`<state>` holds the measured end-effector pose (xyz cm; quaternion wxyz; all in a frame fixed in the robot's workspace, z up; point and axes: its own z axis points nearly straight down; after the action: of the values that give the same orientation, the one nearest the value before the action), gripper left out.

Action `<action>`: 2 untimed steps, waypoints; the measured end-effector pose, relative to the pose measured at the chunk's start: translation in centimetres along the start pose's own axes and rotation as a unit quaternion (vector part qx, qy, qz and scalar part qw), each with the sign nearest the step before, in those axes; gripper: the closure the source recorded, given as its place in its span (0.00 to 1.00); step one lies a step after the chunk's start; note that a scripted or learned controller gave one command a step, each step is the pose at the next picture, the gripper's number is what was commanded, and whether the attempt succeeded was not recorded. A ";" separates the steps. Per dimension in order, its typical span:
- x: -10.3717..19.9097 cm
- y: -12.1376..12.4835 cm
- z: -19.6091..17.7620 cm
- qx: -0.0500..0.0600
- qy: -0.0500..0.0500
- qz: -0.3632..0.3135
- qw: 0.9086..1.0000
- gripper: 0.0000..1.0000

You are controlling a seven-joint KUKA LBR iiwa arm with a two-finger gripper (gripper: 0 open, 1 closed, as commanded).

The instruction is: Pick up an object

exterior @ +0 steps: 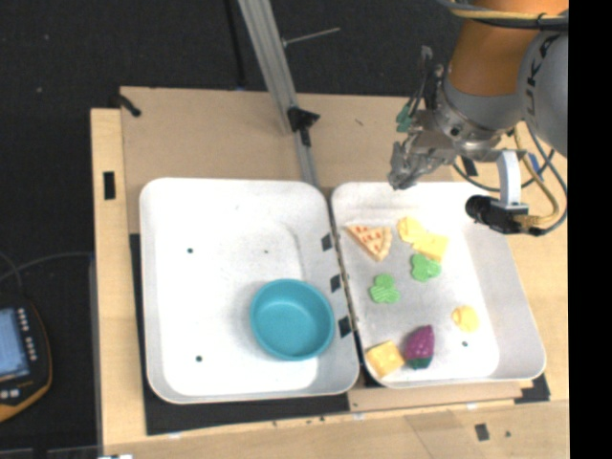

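Observation:
The right bin (497, 285) holds several small toy foods: a pizza slice (371, 239), a yellow piece (424, 240), two green pieces (425, 267) (384, 289), a small yellow piece (465, 317), a yellow cheese block (385, 358) and a purple grape bunch (419, 345). My gripper (402, 178) hangs over the far edge of the right bin, above and behind the pizza slice, with nothing visible between its fingers.
The left bin (191, 256) holds a teal bowl (292, 318) near its front right. A grey metal post (277, 75) slants up from behind the bins. A black cable connector (492, 213) hangs by the arm over the right bin's far right.

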<state>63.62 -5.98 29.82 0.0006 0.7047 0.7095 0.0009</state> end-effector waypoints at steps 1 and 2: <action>5.3 0.1 1.0 0.001 0.000 0.002 1.000 1.00; 9.4 1.0 3.0 0.001 0.000 0.002 1.000 1.00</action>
<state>64.53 3.41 26.85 0.0000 0.7064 0.7078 -0.0004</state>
